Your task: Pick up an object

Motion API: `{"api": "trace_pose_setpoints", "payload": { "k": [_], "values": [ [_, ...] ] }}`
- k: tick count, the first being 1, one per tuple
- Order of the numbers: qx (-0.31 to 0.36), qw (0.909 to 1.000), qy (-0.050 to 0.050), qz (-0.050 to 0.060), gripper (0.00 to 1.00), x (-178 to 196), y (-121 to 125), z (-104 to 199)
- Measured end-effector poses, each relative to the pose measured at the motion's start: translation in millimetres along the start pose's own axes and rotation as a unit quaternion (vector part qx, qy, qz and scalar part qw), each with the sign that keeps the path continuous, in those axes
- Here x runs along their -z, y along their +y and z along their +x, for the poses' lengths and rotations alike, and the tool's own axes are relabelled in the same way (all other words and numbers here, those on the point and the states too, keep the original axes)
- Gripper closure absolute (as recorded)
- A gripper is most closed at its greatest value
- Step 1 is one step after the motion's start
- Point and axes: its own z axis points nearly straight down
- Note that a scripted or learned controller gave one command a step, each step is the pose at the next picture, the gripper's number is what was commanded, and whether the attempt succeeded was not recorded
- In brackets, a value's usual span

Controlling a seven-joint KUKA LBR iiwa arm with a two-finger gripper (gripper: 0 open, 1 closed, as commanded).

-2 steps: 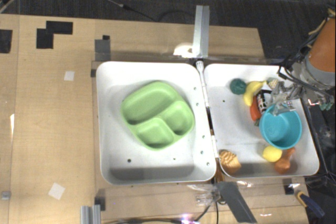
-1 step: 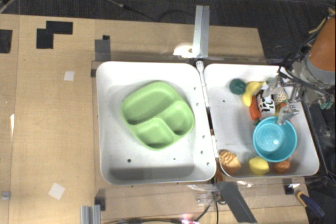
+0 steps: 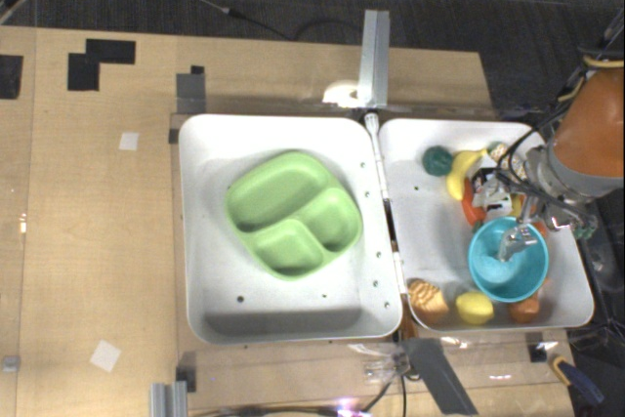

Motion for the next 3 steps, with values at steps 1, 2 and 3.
{"api": "trace_pose_setpoints", "payload": {
  "k": [1,2,3],
  "values": [
    [-0.035,0.9994,0.005,-0.003,0.00,-21,49,43],
    [-0.070,0.9976,0.004,-0.003,0.00,-23,74,-30],
    [-0.050,0.9988,0.004,-0.002,0.00,-21,104,6]
  ]
}}
